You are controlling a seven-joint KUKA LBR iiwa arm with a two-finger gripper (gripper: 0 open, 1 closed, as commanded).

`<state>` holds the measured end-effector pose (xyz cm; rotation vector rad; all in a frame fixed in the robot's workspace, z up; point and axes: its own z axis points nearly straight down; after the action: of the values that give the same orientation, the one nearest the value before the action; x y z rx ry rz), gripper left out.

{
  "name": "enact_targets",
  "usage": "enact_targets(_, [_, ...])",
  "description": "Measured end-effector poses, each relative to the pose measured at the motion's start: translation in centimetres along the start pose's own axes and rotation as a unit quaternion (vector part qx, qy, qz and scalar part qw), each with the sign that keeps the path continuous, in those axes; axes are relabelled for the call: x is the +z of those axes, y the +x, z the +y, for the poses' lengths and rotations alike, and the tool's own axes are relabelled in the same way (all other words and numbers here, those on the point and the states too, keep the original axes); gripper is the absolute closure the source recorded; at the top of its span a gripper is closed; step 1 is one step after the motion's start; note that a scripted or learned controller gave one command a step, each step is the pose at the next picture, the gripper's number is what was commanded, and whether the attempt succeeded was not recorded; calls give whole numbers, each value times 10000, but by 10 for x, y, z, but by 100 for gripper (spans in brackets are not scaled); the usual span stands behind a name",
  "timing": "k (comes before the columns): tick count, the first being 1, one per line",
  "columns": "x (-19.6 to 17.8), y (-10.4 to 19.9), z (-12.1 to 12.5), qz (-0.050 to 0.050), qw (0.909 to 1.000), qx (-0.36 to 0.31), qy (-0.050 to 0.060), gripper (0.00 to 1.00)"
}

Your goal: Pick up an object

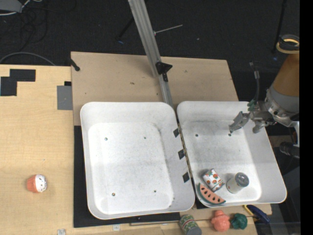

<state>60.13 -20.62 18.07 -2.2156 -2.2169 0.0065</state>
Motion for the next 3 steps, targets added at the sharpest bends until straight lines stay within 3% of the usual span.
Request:
enact_targets(2, [90, 9, -8, -11, 10000, 6, -33, 0])
enact_targets(3, [80, 8, -8, -9, 10000, 25, -31, 100])
